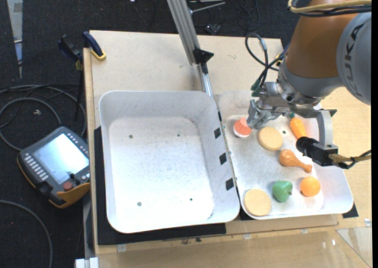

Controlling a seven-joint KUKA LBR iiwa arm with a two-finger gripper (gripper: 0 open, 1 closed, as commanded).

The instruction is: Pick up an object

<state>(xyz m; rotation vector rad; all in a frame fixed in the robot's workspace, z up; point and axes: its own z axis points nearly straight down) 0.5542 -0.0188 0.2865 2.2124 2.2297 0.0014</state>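
Toy food pieces fill the right bin [339, 202], the task's objects, while the larger left bin [118, 107] shows bare white floor with dark specks. From large to small, the right bin holds a tan round disc [271, 139] near its middle, another tan disc [257, 201] at the near left corner, an orange drumstick-like piece [293, 159], an orange ball [310, 186], a green pepper [282, 190], an orange carrot [297, 127] — partly behind the arm — and a pink-and-white piece [241, 128] at the far left. The gripper [258, 115] sits just beside that pink piece; whether it is spread or pinching, I cannot tell.
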